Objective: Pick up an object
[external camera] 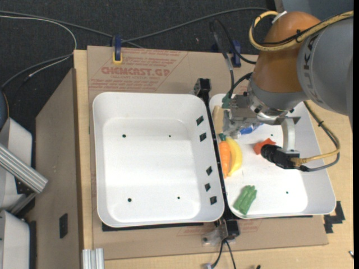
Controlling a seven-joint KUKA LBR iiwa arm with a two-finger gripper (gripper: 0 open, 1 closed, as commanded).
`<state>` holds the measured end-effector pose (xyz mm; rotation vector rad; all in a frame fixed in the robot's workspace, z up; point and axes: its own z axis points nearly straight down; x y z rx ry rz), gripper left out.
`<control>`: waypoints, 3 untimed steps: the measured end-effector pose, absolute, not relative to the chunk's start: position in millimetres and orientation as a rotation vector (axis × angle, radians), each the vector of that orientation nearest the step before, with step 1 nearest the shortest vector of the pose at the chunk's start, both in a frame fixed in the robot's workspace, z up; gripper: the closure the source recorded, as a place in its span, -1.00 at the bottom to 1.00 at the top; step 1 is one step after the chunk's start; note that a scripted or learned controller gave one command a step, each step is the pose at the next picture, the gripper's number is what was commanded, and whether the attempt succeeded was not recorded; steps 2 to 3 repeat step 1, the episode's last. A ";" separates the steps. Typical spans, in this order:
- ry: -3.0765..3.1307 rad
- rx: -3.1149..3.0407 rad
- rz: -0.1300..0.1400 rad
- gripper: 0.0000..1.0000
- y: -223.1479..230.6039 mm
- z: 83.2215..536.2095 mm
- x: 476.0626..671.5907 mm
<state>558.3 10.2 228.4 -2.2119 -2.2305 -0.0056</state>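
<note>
In the right bin lie an orange carrot (224,156) touching a yellow banana (235,156); a green piece (245,199) nearer; a red piece (262,147).

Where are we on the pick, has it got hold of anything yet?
Done: the arm has reached into the right bin, with the pincer low near its left wall. In hand: nothing I can confirm; its tips are hidden under the wrist. Left: the grasp and lift. The orange and yellow piece, green piece, red piece and a blue item all lie in the bin.

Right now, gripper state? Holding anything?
Gripper: cannot tell whether it grips anything. It hangs low in the right white bin, just above the orange and yellow toy piece.
</note>
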 end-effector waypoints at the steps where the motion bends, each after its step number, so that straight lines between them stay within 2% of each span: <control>1: -2.229 -2.213 -0.006 1.00 58.1 237.4 576.9; 3: -2.229 -2.213 -0.006 1.00 58.1 237.4 576.9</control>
